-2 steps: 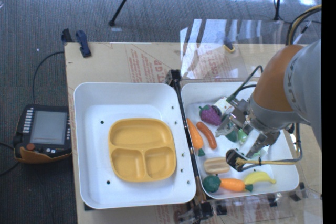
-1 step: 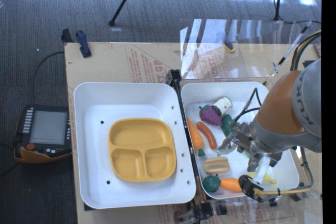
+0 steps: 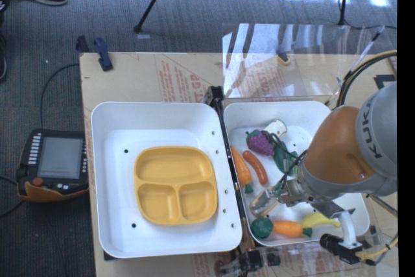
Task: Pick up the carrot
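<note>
The carrot (image 3: 287, 228) is an orange tapered piece lying flat near the front edge of the right bin (image 3: 305, 112), with a dark green round end (image 3: 262, 227) at its left. My gripper (image 3: 260, 202) hangs low in that bin just behind the carrot's green end, not touching it. Its metal fingers (image 3: 253, 205) stand slightly apart with white bin floor showing between them and nothing held. The grey and orange arm (image 3: 340, 152) covers the bin's right half.
Purple grapes (image 3: 260, 141), a red-orange sausage (image 3: 255, 167), a longer orange piece (image 3: 241, 167) by the left wall and a yellow piece (image 3: 322, 221) right of the carrot share the right bin. The left bin (image 3: 117, 120) holds a yellow divided plate (image 3: 175, 186).
</note>
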`<state>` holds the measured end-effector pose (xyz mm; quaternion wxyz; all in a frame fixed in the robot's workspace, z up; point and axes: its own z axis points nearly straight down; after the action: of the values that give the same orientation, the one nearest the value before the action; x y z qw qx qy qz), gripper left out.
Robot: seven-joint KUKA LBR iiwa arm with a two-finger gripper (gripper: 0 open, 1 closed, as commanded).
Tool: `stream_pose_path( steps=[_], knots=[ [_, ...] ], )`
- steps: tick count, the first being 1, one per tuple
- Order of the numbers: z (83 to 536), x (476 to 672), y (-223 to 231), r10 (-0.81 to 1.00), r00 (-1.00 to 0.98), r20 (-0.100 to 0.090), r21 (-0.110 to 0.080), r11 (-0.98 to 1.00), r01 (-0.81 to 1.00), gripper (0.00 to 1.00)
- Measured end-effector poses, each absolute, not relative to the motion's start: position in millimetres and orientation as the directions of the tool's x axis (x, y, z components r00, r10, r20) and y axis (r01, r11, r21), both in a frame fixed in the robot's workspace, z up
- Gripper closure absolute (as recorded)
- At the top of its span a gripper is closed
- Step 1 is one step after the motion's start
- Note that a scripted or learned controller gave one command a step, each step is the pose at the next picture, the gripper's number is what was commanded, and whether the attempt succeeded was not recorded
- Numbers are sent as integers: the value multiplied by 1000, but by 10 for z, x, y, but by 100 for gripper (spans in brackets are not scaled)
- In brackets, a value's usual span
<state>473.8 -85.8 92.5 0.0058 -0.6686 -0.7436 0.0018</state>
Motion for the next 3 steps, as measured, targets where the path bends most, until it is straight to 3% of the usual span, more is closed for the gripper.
stream_pose_path(
  steps=[1, 2, 3],
  knots=[
    [1013, 4730, -867, 996, -93, 12, -16, 93, 996, 100],
    [1011, 4729, -869, 996, -93, 12, -16, 94, 995, 0],
    [860, 4746, -984, 863, -506, 7, -5, 506, 863, 0]
  ],
)
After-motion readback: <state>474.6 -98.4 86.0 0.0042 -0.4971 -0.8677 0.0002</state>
